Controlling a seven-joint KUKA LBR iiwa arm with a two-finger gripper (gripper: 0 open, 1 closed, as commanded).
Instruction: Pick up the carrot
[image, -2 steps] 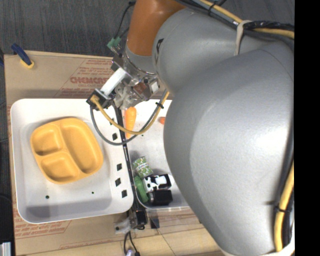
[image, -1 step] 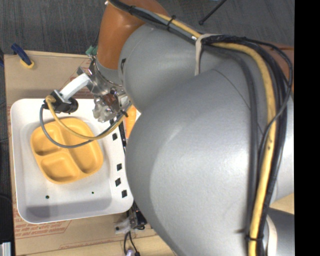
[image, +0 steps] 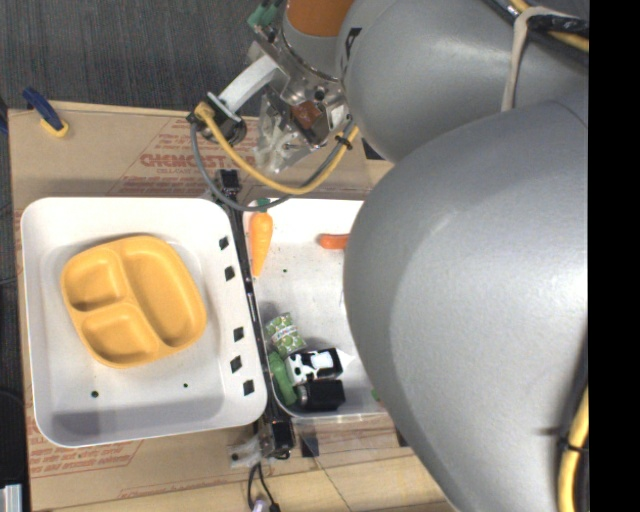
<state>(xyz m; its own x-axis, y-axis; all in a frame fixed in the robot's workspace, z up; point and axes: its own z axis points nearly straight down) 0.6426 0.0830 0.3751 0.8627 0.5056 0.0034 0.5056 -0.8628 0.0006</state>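
1. Two shallow white bins side by side on the bench: the left bin (image: 40, 330) and the right bin (image: 310, 300), sharing a middle wall.
2. In the right bin, up by its far-left corner, the carrot (image: 260, 242) — orange, lying lengthwise right beside the dividing wall, green stub at the far end, narrow tip pointing toward the near edge.
3. Above the bench, beyond the far rim of the bins, the gripper (image: 278, 148) at the end of the grey arm (image: 470, 260), with a yellow cable (image: 290, 182) looping beneath it.
4. Carrot just nearer than the gripper and slightly to its left in the view, close by but apart from it; nothing visible between the fingers.
5. Open or closed — cannot tell; the tool end too cluttered and blurred to read.
6. Also in the right bin: a small orange piece (image: 333, 240) further right, partly hidden by the arm, and near the front-left corner a green patterned item (image: 281, 331) beside a black and white object (image: 318, 375).
7. In the left bin, a yellow divided plate (image: 132, 298) with three compartments, well apart from the carrot.
8. On the brown cardboard sheet (image: 110, 140) behind the bins, a blue and yellow clip (image: 45, 111) at the far left.
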